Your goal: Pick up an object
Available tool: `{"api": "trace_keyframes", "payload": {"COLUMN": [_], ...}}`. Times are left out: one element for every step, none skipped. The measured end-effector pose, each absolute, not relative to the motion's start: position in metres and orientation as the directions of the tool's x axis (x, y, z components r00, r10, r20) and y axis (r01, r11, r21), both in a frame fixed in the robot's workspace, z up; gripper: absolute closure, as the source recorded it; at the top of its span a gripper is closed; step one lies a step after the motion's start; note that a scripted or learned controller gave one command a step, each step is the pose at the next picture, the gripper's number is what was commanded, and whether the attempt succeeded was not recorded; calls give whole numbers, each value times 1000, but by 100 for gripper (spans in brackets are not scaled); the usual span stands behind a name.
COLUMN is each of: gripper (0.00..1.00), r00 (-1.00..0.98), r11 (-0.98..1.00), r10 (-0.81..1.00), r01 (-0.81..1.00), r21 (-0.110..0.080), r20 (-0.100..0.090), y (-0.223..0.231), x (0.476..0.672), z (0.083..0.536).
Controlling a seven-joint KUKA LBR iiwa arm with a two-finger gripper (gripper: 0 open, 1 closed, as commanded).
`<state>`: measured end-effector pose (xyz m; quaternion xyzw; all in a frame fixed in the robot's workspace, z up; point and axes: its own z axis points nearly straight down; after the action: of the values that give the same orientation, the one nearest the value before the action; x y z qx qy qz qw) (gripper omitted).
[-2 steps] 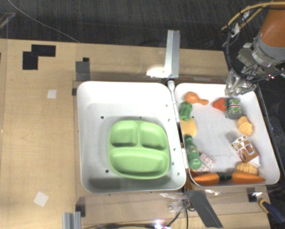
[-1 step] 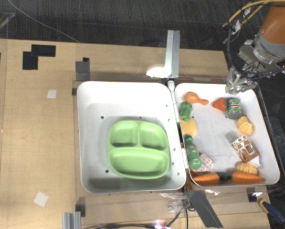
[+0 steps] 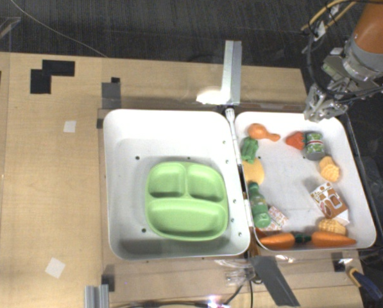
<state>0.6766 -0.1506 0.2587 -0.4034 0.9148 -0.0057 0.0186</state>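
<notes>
While the gripper [image 3: 321,110] hangs over the right bin's [image 3: 364,191] far rim | finger state: cannot tell | nearest pick: small can [image 3: 314,145] beside red piece [image 3: 295,140] | advice: centre above can, descend straight, avoid bin wall.

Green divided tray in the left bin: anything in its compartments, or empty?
Empty. The green tray lies flat in the left bin, and all three compartments show bare green plastic.
</notes>
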Motion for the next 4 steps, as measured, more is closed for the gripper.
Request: {"api": "trace_keyframes", "payload": {"gripper": [100, 100, 100, 100], "r00": [-674, -616, -732, -732], "r11": [675, 616, 732, 732], "r10": [-737, -788, -681, -681], "r01": [-737, -788, -681, -681], "r21": [-33, 2, -13, -18], "r20": [-39, -3, -12, -20], "y": [-149, -199, -179, -178], "x": [679, 668, 672, 674], "z": [272, 162, 240, 253]}}
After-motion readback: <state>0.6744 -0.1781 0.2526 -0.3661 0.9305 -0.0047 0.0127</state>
